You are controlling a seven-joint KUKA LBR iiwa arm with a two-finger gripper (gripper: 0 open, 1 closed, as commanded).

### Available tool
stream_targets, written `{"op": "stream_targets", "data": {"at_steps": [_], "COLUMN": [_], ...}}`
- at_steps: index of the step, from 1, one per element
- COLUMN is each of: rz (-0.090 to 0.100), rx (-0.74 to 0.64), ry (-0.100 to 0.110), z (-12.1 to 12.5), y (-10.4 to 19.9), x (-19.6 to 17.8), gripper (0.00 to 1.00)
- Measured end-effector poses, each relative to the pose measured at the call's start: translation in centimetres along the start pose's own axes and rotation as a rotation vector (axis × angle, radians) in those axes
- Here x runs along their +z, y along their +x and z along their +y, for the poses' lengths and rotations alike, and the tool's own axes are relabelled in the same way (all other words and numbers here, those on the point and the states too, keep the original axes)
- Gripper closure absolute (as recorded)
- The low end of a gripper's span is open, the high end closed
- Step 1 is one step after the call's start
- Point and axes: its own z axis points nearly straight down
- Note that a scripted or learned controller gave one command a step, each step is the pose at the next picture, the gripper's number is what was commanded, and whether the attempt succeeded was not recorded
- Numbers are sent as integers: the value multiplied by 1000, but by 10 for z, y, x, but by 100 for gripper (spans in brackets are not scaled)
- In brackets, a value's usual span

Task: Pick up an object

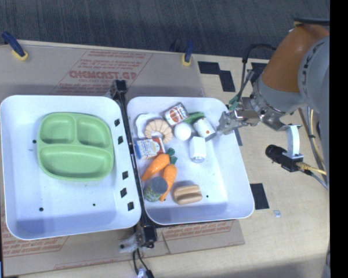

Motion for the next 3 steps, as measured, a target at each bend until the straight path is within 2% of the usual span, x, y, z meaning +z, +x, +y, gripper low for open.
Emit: {"op": "stream_targets", "data": {"at_steps": [1,2,3], "rz": [2,-1,-1], "rx": [-3,-1,-2], "ry": [3,-3,2], "z": [11,-49,-65], "y": [85,91,57], "x": [63,-34,20], "gripper": [100,100,100]}}
